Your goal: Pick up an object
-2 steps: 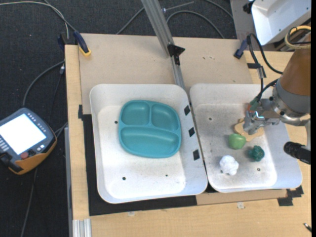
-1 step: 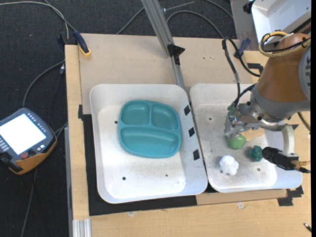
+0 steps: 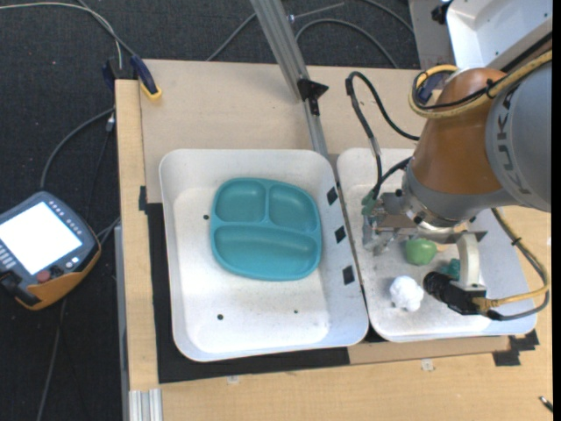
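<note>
Fingers first: from my seat I cannot tell whether they are spread or pressed together, since the two-finger gripper (image 3: 377,240) is seen from above and its tips blur into the bin floor; I see nothing between them

Wooden bench (image 3: 219,103) carries two shallow white bins side by side, their inner edges touching. The grey arm with the orange band (image 3: 465,156) reaches over the right bin (image 3: 429,324) and covers its far right corner. The gripper hangs low near that bin's left edge, about halfway along it.

The left bin (image 3: 254,323) holds a teal plastic plate with three compartments (image 3: 265,228), lying flat near the bin's middle, a little toward the far edge.

In the right bin I count three small things. A green round ball (image 3: 421,252) sits near the bin's middle, just beside the gripper on its right, and I cannot say whether they touch. A white crumpled lump (image 3: 405,293) lies nearer the front edge, apart from the ball. A small teal piece (image 3: 451,269) shows just right of the ball, mostly hidden by the robot
</note>
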Robot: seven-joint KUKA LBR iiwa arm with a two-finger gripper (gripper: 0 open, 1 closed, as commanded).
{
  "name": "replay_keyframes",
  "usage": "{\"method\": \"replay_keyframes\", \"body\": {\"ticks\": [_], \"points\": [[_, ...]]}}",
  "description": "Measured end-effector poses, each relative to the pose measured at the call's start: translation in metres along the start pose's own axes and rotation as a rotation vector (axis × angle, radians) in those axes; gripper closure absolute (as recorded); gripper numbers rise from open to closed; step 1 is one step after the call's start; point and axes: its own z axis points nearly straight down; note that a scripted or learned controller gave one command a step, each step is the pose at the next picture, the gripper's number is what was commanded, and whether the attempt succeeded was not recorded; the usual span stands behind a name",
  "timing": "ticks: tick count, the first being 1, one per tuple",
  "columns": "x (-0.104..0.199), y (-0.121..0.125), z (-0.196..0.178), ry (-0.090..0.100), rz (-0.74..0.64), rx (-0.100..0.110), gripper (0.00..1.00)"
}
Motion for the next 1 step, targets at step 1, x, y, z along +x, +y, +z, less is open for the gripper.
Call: {"method": "replay_keyframes", "body": {"ticks": [1], "points": [[0.0540, -0.0085, -0.0136, -0.001, -0.001, -0.004, 1.00]]}}
